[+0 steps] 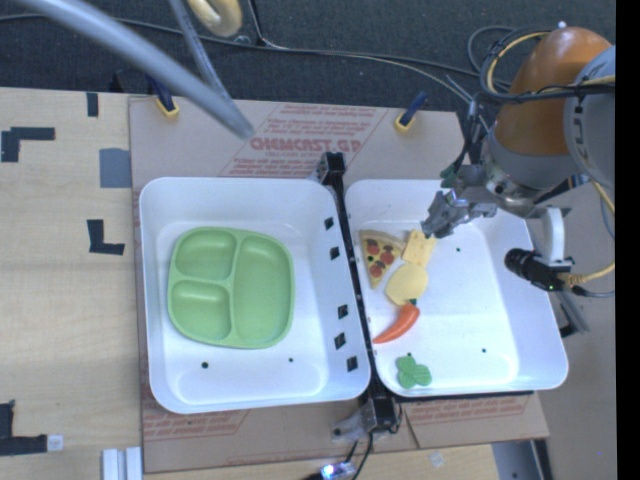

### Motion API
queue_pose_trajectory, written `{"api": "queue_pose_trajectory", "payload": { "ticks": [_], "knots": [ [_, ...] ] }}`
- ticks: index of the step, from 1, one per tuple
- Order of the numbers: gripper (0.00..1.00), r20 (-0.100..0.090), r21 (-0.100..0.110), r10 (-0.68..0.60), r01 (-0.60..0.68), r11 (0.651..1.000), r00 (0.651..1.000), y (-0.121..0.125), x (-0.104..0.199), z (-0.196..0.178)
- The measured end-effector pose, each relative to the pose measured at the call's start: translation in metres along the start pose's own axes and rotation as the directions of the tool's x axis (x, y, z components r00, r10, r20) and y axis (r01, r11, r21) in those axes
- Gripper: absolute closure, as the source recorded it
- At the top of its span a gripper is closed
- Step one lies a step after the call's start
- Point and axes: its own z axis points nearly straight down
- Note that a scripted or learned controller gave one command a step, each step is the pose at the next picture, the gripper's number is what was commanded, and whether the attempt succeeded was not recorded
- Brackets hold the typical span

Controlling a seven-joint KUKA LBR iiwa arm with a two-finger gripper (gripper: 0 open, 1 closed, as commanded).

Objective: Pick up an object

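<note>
White right bin (520, 358) keeps open floor right of the pincer (437, 226).

We've got four toy foods in the right bin: a pizza slice (378, 256) lying flat near the divider, pale yellow cheese pieces (411, 268) just right of it, an orange carrot (398, 323) below, and green broccoli (412, 372) at the bottom.

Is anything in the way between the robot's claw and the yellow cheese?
Nothing visible is. The gripper hangs right above the upper end of the yellow cheese in the right bin. The pizza slice lies beside it, not between.
</note>
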Motion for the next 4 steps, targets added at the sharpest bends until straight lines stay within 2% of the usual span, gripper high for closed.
{"api": "queue_pose_trajectory", "payload": {
  "ticks": [2,4],
  "knots": [
    [1.0,0.001,0.001,0.001,-0.001,1.0,1.0,-0.018,0.094,-0.009],
    [1.0,0.001,0.003,0.0,0.0,1.0,1.0,-0.055,0.203,0.008]
  ]
}}
